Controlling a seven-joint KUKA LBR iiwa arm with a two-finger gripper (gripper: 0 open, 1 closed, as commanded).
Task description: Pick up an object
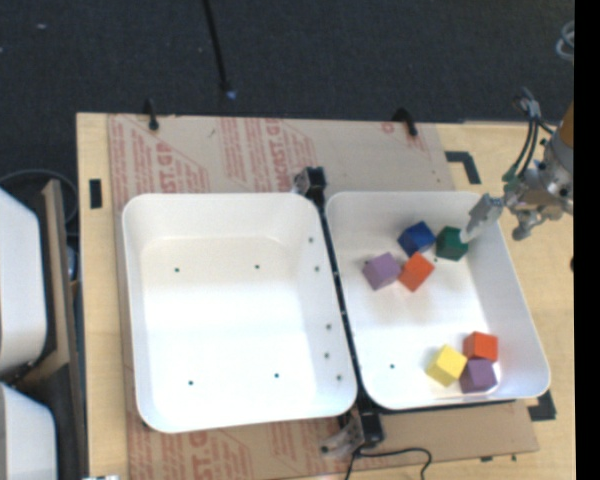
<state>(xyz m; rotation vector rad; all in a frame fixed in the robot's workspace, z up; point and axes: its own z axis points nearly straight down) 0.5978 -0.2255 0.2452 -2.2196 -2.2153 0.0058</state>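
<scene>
1. Where the arm reaches in from the right edge of the camera view, the gripper [500,218] hangs over the upper right rim of the right bin [515,298], its two fingers spread apart with nothing between them.
2. Just beside the lower-left fingertip [477,218] sits a green cube [451,243]; whether they touch cannot be told.
3. Farther left of the gripper lies a blue cube [416,237], next to the green one.
4. Below and left of the gripper, an orange cube [415,271] rests against a light purple cube [381,270].
5. Well below the gripper, near the bin's lower right corner, a yellow cube [446,364], a second orange cube [482,346] and a purple cube [478,375] are clustered together.
6. Far to the gripper's left stands the left bin [140,298].
</scene>
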